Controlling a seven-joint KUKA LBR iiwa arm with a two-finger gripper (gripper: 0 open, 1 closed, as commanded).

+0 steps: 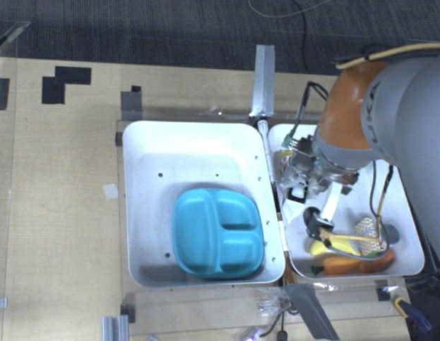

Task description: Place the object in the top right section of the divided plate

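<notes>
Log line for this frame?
gripper: over right bin | blue divided plate: left bin | yellow object, orange object: right bin front

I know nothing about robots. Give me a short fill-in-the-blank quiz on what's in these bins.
1. The divided plate in the left bin is ____ in colour.
2. The end effector hangs over the ____ bin.
3. The long object beside the yellow object is ____.
Missing words: blue; right; orange.
</notes>
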